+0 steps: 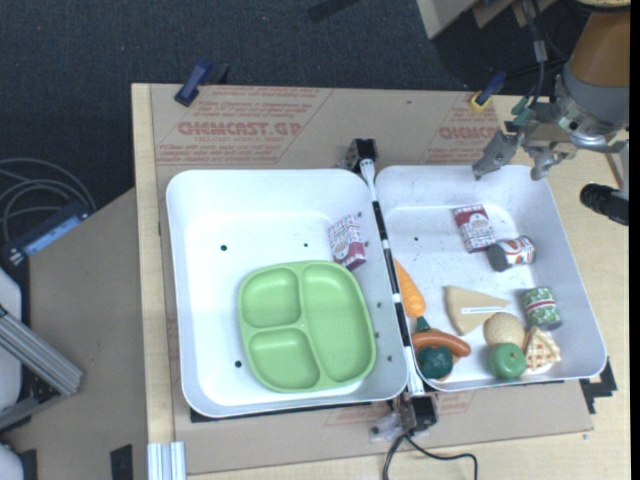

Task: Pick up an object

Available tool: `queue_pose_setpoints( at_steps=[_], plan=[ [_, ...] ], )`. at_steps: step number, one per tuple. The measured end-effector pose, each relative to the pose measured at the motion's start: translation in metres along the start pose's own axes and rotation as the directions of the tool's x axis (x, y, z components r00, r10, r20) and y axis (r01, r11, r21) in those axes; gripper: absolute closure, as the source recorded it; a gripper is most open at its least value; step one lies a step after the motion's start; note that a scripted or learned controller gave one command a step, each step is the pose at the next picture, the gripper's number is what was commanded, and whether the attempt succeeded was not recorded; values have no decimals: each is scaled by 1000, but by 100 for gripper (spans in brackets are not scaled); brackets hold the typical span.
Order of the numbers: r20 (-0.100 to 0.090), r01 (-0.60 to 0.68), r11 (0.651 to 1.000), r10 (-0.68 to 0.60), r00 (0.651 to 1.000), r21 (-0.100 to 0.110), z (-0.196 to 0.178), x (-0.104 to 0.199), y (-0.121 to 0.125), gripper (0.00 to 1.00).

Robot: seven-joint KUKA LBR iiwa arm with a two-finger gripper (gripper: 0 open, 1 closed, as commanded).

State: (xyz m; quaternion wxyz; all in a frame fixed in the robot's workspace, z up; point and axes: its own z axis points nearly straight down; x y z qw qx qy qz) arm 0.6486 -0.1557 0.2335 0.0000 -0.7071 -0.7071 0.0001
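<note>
— Red-and-white carton [472, 227] in the right bin [566, 236] looks the easiest pick: it lies flat, apart from the can [511, 253] below it.

— Which way does it run?

— Long axis slants toward the bin's far-left corner. I'd turn the wrist so the fingers close across its short sides.

— And the gripper [518, 156]?

— Hovering above the bin's far rim, fingers spread, nothing between them.

green tray [300, 324] | white bins [200, 268] | orange carrot [406, 286] | green apple [508, 361]
</note>
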Motion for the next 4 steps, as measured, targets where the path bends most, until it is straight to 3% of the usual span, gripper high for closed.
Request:
queue_pose_setpoints(
  at_steps=[1, 2, 3, 4],
  plan=[
    [-1, 1, 1000, -1, 1000, 1, 150, -5, 17, 0],
    [1, 2, 1000, -2, 1000, -4, 138, -5, 19, 100],
    [0, 2, 1000, -2, 1000, -5, 47, 81, 19, 100],
    [-2, 2, 1000, -2, 1000, 2, 49, 128, -18, 100]
  ],
)
